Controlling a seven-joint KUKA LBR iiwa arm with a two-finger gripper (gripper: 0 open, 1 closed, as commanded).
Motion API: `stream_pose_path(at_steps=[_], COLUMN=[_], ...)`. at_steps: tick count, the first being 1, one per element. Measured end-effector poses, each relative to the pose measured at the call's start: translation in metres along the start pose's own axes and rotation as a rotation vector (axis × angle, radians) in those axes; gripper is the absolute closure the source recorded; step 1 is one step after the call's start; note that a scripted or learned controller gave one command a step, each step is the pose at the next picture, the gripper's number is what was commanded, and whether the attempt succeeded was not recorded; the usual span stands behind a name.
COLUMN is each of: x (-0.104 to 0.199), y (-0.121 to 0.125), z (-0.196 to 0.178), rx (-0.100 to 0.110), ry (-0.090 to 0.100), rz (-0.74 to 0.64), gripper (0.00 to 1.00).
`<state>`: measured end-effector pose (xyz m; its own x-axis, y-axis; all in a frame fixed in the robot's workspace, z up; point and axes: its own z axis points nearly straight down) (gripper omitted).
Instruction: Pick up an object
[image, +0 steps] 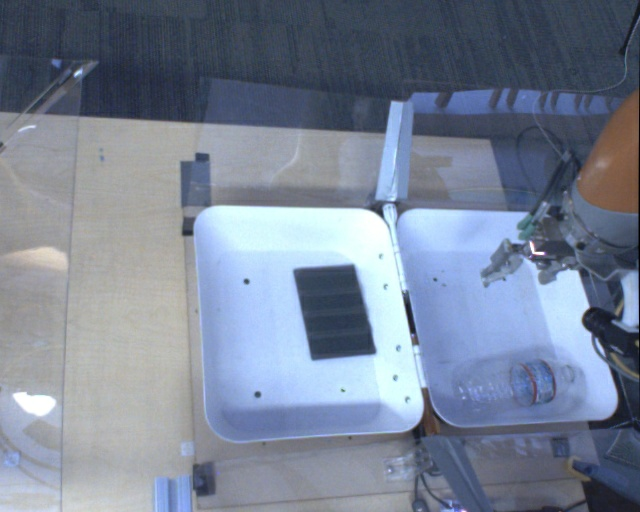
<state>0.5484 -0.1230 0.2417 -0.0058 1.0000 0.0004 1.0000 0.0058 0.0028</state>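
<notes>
Broadest of all, a pale wooden bench (120, 300) across the whole view, under a clear sheet with glare at the left

On the bench, side by side and nearly touching along their inner edges, two shallow white bins: the left bin (230, 380), squarish with rounded corners, and the right bin (450, 240), much the same in shape, its far right rim hidden under the machine

Reaching in from the right above the right bin, the grey arm (600, 250), with its orange band (615, 170) at the upper right edge and thin cables trailing past it

Flat on the floor of the left bin, near the middle and slightly turned, a dark ribbed block (335, 312), rectangular, apart from every wall

On its side in the right bin, along the near wall and close to the near right corner, a clear plastic bottle (515, 383), blue label around its middle, cap end pointing right

Above the far half of the right bin, well apart from the bottle, the gripper (520, 268): spread wide, nothing between the two prongs, only white bin floor in the gap

Behind the seam between the bins, a slim grey metal post (395, 150) running away from the camera
</notes>
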Motion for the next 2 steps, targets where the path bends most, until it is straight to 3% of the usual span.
stream_pose_path(at_steps=[1,2], x=[-0.055,-0.015], y=[-0.060,-0.060], z=[0.022,-0.006], rx=[-0.001,-0.003], ry=[-0.001,0.000], rz=[0.116,0.176], gripper=[0.00,0.00])
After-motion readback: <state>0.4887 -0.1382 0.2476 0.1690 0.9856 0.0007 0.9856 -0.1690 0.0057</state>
